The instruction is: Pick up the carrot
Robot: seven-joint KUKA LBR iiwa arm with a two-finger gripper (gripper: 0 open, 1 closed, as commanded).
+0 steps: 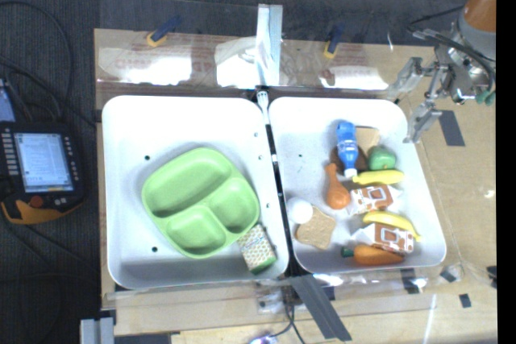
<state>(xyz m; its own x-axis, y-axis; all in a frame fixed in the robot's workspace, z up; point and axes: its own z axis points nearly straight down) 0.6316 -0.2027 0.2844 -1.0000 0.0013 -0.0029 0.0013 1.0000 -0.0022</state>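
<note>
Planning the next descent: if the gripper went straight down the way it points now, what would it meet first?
Likely the right bin's far right rim, or the bench beside it; depth is unclear. The gripper hangs open over that corner, well away from the carrot.

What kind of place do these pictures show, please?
Probably a robotics lab test bench, not a kitchen: two white bins hold toy food such as a carrot, a robot gripper hangs above the right bin, and a control pendant lies beside the bench.

Robotics lab: teach pendant (39, 165), clamped bench (451, 197), white bins (121, 173).
</note>
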